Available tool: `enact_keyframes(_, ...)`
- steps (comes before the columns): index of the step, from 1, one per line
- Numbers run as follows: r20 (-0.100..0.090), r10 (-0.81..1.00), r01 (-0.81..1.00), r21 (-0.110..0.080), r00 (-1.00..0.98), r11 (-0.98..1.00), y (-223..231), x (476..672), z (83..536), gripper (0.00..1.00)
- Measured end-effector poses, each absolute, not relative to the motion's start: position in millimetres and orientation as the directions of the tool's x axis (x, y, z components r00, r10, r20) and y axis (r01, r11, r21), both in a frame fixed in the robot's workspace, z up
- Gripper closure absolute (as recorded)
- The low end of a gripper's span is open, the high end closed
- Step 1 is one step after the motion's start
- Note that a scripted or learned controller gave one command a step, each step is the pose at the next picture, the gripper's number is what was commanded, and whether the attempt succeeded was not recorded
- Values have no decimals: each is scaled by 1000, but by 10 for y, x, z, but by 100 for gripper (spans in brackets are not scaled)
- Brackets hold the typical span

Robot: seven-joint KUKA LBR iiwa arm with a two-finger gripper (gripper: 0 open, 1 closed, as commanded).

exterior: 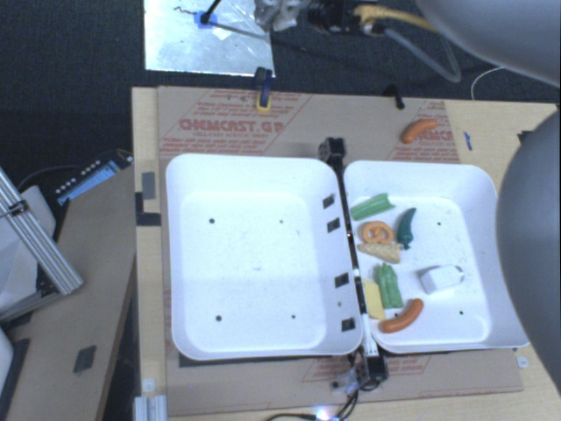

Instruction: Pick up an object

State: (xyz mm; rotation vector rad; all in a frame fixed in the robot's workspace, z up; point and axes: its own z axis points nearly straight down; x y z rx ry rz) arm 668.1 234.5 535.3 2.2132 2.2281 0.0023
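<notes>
Across the bench sit two shallow white plastic bins (250,340), and the right one (478,323) carries small toy foods that look light, stiff and rather slippery. Largest is the orange plastic sausage (401,317) near the front wall, its long axis running from lower left to upper right; I judge its middle the best place to grasp. Just above lies the green ridged pickle (388,286), pointing nearly front to back. High at the top edge hangs my gripper (279,11); I cannot tell its state.
</notes>
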Motion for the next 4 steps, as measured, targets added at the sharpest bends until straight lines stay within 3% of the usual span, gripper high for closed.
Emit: enact_keyframes(4, 0, 1000, 1000, 2, -6, 6, 2345, 6681, 5353, 100)
